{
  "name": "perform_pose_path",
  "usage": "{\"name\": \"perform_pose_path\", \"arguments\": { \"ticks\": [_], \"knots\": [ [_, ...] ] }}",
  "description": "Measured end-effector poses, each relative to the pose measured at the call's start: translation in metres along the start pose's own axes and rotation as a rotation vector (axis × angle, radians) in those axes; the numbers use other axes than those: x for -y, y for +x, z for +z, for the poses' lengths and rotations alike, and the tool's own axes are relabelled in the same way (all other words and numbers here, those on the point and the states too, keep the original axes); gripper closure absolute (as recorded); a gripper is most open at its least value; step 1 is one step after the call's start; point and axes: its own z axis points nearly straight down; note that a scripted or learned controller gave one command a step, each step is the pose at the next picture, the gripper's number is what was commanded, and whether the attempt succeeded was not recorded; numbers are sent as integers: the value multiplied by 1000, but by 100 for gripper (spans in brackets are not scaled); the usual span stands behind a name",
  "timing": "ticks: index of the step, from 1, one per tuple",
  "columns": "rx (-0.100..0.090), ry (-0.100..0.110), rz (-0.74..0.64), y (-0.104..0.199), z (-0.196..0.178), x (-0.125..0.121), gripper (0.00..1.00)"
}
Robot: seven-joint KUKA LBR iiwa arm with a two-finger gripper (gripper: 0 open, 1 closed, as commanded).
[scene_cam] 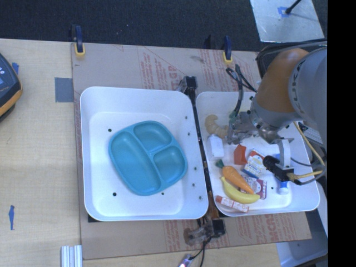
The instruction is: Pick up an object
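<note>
Though print is illegible, packets (255, 164) beside banana (239, 192).

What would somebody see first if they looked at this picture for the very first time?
Probably the big blue divided plate, lying alone in the left white bin. Next, the grey arm with its orange band, reaching in from the right over the right bin. Under it sits a pile of small toy foods, with a yellow banana and an orange carrot at the near edge.
</note>
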Motion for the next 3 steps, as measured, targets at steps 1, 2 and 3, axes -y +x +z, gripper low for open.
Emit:
{"name": "perform_pose_path", "arguments": {
  "ticks": [1,2,3],
  "knots": [
    [5,-2,2,-3,-2,0,0],
    [-3,0,2,-8,11,32,0],
    [-2,3,-1,-9,2,33,100]
  ]
}}
